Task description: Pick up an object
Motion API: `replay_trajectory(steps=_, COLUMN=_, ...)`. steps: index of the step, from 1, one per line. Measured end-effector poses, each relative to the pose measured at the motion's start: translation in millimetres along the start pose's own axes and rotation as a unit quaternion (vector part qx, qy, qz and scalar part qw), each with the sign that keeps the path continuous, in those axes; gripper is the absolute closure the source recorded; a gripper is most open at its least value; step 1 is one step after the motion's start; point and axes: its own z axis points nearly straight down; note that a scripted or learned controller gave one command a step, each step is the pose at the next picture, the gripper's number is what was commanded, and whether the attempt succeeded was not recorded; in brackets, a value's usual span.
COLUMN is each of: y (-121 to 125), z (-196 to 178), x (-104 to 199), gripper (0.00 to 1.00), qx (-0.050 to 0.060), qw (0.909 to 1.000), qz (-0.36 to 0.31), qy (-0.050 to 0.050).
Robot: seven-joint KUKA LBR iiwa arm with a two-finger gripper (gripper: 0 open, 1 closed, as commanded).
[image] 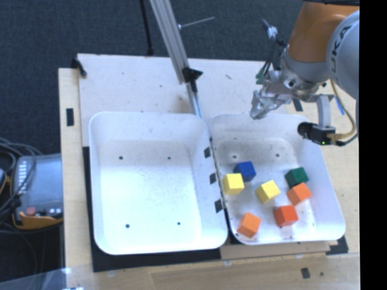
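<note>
Pincer (261,110): hangs over the far rim of the right bin (326,222); we cannot tell its state.
Targets: seven cubes in the right bin's near half, none held.
Best pick: we judge the blue cube (245,170) nearest, though it touches a yellow cube (233,183); the other yellow cube (267,191) stands freer.
Approach: we would drop straight down, centred.
Crowding: green cube (296,176) abuts an orange cube (299,193).
Surroundings: left bin (97,162), metal post (172,41) on the desk (121,83).
</note>
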Motion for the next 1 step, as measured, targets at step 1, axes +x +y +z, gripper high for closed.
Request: replay_trajectory(steps=1, y=-5.9, z=-4.5, x=58.8, gripper=1.0, qx=0.001, qw=1.0, qz=0.0, qy=0.0)
